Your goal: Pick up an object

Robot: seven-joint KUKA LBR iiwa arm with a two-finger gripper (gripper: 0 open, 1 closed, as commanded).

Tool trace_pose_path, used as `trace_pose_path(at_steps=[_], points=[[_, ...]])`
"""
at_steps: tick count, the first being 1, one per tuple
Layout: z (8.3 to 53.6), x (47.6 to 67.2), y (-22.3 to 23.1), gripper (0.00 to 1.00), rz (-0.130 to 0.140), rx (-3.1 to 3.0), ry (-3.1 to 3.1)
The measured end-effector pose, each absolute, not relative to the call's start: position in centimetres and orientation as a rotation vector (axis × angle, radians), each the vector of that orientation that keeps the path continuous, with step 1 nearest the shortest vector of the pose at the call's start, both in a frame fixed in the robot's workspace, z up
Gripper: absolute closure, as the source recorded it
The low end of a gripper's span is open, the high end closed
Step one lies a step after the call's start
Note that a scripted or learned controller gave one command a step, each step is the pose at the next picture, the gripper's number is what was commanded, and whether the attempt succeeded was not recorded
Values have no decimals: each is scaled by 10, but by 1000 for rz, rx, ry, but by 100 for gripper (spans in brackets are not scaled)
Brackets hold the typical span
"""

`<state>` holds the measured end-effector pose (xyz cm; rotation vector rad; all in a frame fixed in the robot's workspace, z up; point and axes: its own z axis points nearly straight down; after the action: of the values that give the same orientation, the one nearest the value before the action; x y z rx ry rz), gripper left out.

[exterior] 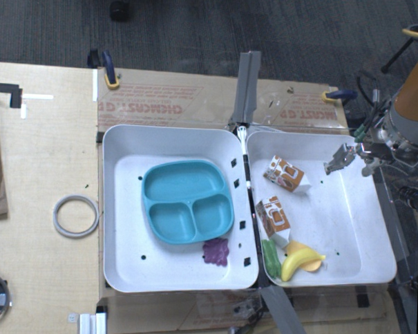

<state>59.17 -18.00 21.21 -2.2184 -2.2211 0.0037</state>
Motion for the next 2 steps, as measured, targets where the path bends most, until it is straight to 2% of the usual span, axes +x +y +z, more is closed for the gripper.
trace_pose_path(at_steps=[1,2], points=[[123,638,-120,0,-5,-2297,-2151],[109,647,-105,0,-16,-1880,-2550]])
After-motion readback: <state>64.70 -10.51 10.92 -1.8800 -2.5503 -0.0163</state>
